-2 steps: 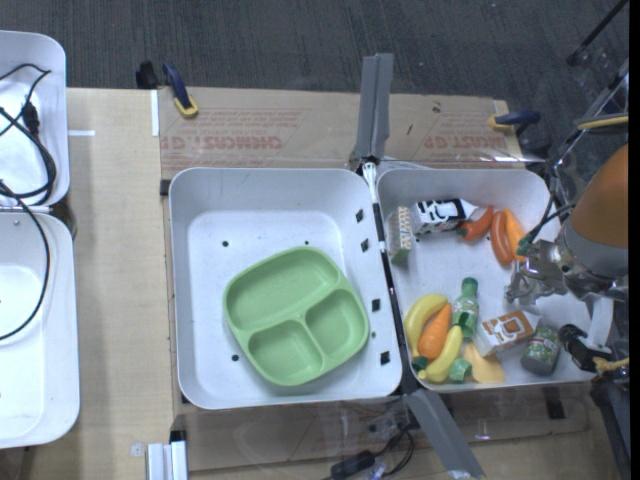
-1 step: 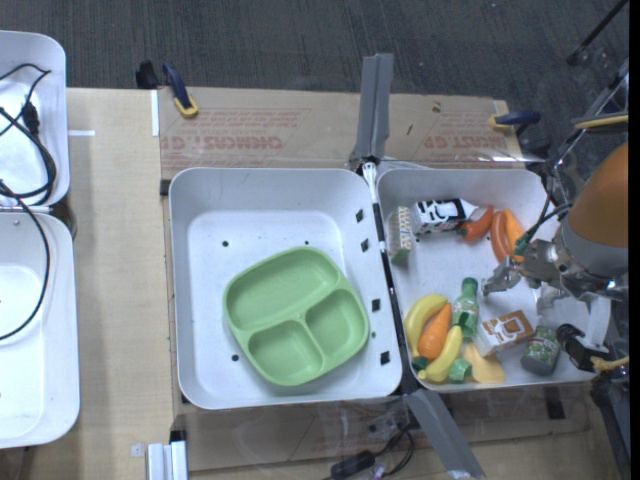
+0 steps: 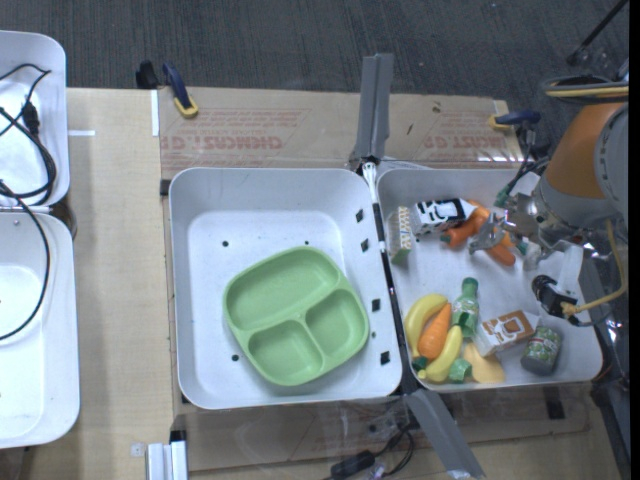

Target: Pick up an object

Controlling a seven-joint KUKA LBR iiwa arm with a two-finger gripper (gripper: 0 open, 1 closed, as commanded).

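The right bin (image 3: 590, 363) holds several small items. A black-and-white carton (image 3: 440, 211) lies at its back, with an orange carrot (image 3: 462, 232) beside it. My gripper (image 3: 497, 238) hangs low over the back right of this bin, right next to the carrot and above another orange piece (image 3: 504, 253). Nothing is plainly seen between its fingers. Toward the front lie a banana (image 3: 426, 312), an orange pepper (image 3: 434, 334), a green bottle (image 3: 466, 306), a small orange carton (image 3: 508, 330) and a grey-green can (image 3: 542, 349).
The left bin (image 3: 190, 268) holds a green divided plate (image 3: 295, 315). A striped box (image 3: 402, 230) leans at the right bin's left wall. A grey post (image 3: 375, 108) rises behind the bins. Cables run along the arm at the right.
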